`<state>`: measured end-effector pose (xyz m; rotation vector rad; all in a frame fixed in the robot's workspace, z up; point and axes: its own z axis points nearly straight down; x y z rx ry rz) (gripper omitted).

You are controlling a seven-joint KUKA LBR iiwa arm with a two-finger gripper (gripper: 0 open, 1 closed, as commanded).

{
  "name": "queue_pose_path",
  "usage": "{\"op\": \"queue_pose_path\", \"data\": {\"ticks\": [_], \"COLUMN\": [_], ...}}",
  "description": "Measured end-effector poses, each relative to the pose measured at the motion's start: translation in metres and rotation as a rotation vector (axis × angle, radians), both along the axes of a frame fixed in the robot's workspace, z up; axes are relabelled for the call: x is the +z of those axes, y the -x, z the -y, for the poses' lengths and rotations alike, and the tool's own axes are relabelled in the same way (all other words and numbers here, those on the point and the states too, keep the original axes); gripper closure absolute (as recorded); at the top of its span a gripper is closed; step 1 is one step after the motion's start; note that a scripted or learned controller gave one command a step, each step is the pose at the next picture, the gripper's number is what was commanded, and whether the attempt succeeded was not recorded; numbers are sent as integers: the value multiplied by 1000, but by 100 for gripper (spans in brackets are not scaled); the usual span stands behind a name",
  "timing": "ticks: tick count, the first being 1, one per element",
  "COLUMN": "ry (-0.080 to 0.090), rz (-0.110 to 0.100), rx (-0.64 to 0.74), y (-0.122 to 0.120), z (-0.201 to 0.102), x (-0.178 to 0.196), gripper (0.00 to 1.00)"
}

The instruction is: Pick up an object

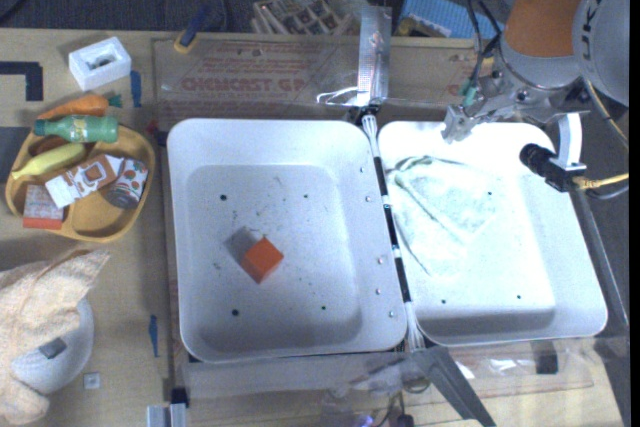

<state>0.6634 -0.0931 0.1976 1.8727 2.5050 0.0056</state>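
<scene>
Orange block (263,258) is what we look for, and we find it in the left white bin (200,155), a little left of the middle and near the front. It sits alone on the bin floor, with a small grey shadow beside it. Left of that bin we see a yellow bowl (110,220) full of toy food, with a green bottle (80,128) lying at its top. Moving right, we come to the right white bin (570,305), with faint green marks on its floor. Above the far edge of that bin hangs the gripper (470,120), well apart from the block. We cannot tell how the gripper is set. Nothing sits in it that we can see.
</scene>
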Motion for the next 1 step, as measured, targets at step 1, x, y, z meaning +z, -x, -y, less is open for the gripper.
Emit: {"op": "queue_pose_path", "data": {"ticks": [1], "ry": [0], "rz": [0], "rx": [0], "y": [0], "z": [0], "x": [0], "gripper": [0]}}
